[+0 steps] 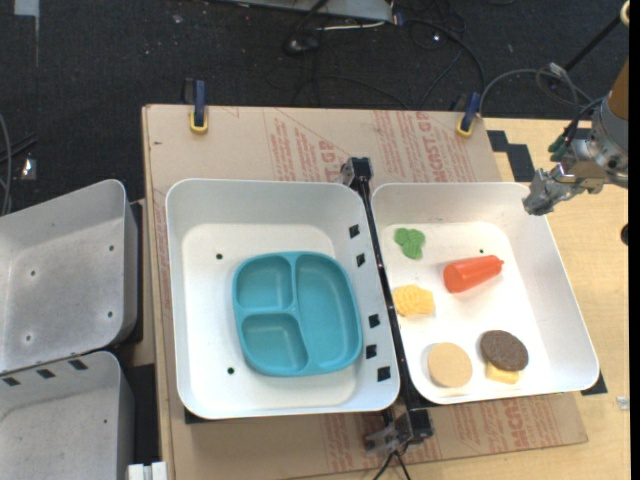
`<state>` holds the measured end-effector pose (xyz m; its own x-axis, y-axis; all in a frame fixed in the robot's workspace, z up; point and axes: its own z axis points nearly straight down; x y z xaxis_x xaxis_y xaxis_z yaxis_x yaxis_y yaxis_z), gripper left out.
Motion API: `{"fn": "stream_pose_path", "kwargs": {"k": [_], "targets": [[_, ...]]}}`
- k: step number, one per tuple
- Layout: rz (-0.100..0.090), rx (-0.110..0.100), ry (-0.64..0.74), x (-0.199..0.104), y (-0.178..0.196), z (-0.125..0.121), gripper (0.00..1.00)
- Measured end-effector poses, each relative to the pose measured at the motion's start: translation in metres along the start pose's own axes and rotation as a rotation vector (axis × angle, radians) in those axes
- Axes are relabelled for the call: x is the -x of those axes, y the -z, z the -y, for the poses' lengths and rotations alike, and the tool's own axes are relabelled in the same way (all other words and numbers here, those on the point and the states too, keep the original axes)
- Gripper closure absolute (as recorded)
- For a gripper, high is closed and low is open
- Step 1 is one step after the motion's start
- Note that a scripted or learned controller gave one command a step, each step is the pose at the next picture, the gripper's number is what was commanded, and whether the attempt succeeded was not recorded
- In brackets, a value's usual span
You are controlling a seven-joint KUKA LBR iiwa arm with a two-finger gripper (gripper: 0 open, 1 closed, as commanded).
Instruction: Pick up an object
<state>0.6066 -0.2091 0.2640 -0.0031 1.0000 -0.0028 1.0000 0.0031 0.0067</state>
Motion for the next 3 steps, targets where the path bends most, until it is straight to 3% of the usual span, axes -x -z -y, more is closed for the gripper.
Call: {"fn": "stream_pose_path", "kwargs": {"k": [1, 3], "targets": [[-0.001, -0.005, 0.0, 0.0, -0.002, -0.001, 1.0], [-0.003, -0.009, 0.001, -0.111, -0.023, 0.011, 1.0]]}}
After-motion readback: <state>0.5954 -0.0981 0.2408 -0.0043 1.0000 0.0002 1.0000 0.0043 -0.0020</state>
